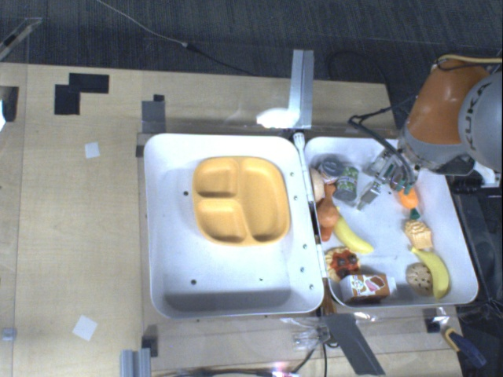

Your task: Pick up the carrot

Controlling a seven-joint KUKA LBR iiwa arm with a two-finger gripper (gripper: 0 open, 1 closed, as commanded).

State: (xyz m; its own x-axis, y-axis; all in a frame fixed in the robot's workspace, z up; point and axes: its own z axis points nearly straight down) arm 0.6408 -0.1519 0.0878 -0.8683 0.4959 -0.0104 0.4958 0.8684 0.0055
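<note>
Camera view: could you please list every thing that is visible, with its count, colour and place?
Bins: two, white, side by side on the bench.
Divided plate: one, yellow, in the left bin.
Carrot: one, orange, right bin, beside the gripper.
Bananas: two, yellow, right bin, one central, one at the lower right.
Small can: one, green label, upper part of the right bin.
Bottle: one, brown with a white label, lying at the right bin's front edge.
Arm: one, grey with an orange band, entering from the right.
Gripper: one, grey, over the right bin.
</note>
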